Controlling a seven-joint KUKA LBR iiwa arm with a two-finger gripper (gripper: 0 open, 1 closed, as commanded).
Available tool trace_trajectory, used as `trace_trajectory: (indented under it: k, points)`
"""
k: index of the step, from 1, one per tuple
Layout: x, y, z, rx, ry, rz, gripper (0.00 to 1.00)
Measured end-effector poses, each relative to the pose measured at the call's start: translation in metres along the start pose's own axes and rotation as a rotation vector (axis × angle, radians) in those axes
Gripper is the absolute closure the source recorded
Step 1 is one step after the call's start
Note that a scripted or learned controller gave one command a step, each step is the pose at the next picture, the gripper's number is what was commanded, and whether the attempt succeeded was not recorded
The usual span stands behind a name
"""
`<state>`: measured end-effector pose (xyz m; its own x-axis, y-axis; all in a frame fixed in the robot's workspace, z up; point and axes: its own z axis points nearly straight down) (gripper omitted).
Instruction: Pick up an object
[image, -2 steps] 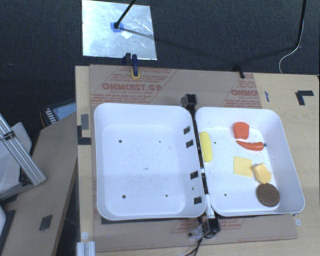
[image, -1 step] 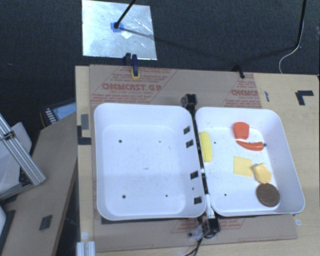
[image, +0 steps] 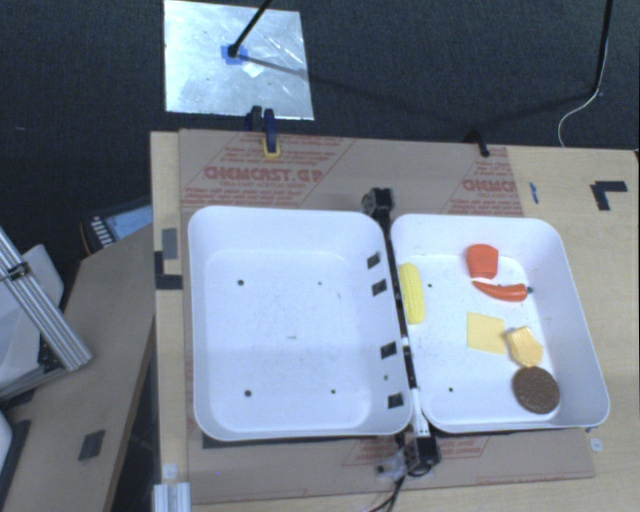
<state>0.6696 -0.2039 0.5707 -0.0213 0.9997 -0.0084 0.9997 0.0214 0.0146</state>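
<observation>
Table (image: 560, 170) bearing two white bins. Right bin (image: 575, 290) — corn cob (image: 411, 292), orange piece (image: 482, 260), red chilli (image: 501, 291), yellow slice (image: 486, 332), yellow chunk (image: 526, 346), brown disc (image: 537, 389). Jaws: state cannot be told.

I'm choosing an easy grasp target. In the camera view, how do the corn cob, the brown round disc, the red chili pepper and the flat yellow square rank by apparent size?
Largest to smallest, as they look:
1. brown round disc and flat yellow square: too alike to rank
2. corn cob: long but narrow
3. red chili pepper: thinnest

All lie in the right bin, so nearness hardly differs.
</observation>
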Motion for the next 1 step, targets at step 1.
trace_trajectory:
  k: [1]
  points:
    - [-0.0001,-0.0001,0.0004,0.001,0.000,-0.001,0.00]
